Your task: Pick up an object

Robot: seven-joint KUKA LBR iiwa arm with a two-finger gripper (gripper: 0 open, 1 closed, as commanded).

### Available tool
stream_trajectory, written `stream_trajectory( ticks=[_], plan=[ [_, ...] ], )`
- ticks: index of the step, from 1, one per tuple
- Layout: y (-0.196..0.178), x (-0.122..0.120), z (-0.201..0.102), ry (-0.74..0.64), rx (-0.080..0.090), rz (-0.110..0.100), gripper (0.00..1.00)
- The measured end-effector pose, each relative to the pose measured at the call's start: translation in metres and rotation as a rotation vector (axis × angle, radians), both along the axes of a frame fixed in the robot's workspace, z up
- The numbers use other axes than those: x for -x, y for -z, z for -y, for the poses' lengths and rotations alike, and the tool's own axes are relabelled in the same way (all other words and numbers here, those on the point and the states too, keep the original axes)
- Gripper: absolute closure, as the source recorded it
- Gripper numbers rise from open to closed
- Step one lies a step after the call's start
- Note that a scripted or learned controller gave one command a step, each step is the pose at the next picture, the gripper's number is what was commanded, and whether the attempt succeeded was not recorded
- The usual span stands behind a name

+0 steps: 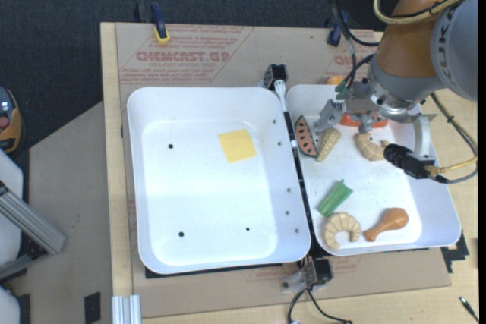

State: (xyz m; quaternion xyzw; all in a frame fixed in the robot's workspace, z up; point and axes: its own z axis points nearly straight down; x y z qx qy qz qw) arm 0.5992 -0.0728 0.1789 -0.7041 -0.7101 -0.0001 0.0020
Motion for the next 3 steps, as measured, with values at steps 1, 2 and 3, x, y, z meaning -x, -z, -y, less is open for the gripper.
stream_trajectory(
  ticks=[1,2,3],
  plan=[
    [0.098,-0.043,0.024,0.008,0.006,0.006,0.00],
    [0.100,-0.060,0.039,0.015,-0.006,-0.035,0.00],
    [0.094,-0.067,0.053,0.009,0.004,0.004,0.00]
  ],
)
